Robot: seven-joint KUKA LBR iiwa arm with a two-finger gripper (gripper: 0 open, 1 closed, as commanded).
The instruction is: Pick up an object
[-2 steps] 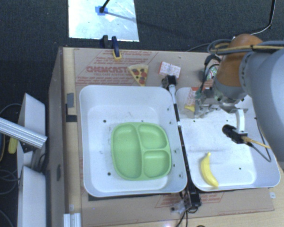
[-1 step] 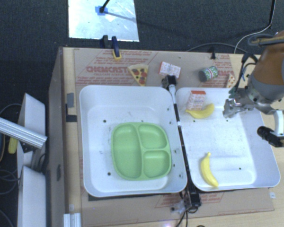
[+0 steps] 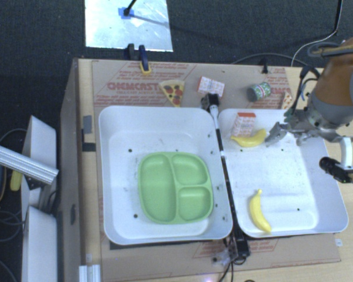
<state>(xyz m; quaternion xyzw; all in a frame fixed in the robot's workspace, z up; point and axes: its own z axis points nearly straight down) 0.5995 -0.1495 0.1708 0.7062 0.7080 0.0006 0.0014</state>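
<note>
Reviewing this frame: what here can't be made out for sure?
- Pincer: small and blurred in the camera view, so its state and any contact with the upper banana are unclear.
- Small carton: print too small to read.
- Arm: cut off by the right edge.

My jaws point(image 3: 277, 133) low over right bin point(image 3: 329, 216), at its far edge, just right of banana point(image 3: 250, 138); whether they grip anything, cannot tell. Small carton point(image 3: 245, 123) touching that banana's far side. Second banana point(image 3: 259, 211) near bin's front. Left bin point(image 3: 115, 157) holds green divided plate point(image 3: 175, 187). Pizza slice toy point(image 3: 173, 91), small can point(image 3: 259, 90) on table point(image 3: 135, 78) beyond bins.
</note>
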